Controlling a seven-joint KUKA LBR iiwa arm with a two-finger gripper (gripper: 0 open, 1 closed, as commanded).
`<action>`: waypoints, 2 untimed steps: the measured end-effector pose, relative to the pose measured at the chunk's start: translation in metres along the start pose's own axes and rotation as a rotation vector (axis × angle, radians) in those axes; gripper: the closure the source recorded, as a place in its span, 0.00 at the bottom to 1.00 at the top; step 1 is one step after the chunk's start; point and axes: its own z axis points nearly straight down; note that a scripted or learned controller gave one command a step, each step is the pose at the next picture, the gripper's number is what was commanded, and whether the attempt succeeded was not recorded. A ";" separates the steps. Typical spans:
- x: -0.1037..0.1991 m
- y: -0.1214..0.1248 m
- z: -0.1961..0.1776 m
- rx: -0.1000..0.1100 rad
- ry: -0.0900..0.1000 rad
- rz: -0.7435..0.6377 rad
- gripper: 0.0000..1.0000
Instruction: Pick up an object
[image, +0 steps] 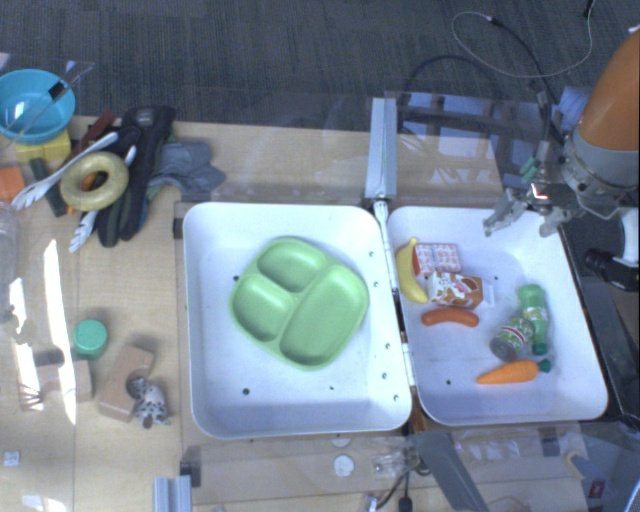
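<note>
Currently your jaws (522, 212) hang spread and empty over the right white plastic bin's (590, 395) far edge. Beyond them, toward the bin's middle, lies the red toy sausage (450, 318), touching the snack carton (456, 290); descending there risks nudging both.

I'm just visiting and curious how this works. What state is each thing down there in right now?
Two-finger gripper: open, holding nothing, over the right bin's far edge.
Green divided plastic plate: upright, flat in the left white bin.
Green bottle: lying on its side in the right white bin.
Orange toy carrot: lying flat.
Red toy sausage: lying flat.
Yellow toy banana: lying by the bin's left wall.
</note>
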 end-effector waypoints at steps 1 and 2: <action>0.053 -0.023 0.085 0.000 0.001 0.022 0.00; 0.051 -0.024 0.136 -0.004 0.000 -0.065 0.00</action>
